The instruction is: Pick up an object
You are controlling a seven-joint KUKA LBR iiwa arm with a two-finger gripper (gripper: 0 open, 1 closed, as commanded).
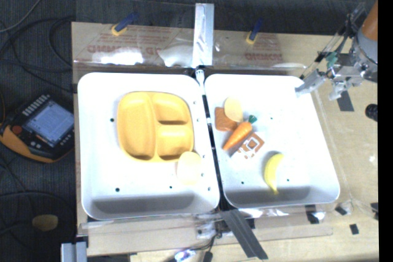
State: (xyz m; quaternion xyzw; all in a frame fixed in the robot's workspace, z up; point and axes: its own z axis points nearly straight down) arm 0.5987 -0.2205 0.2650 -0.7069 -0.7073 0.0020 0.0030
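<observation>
In the right bin (pixel 307 150) lie an orange carrot (pixel 238 134), a yellow banana (pixel 272 170), a pale round slice (pixel 233 109) resting on an orange-brown piece (pixel 221 121), and a small orange-and-white block (pixel 251 146). The carrot's green top (pixel 252 118) points toward the bin's back. My gripper (pixel 324 90) hangs over the right bin's back right corner, above and to the right of these objects. Its fingers stand apart, open, with nothing between them.
The left bin (pixel 98 181) holds a yellow divided tray (pixel 153 124) and a pale round piece (pixel 189 166) at the tray's front right corner. A ridge (pixel 210 150) divides the bins. A handheld pendant (pixel 40 126) lies off the bench at left.
</observation>
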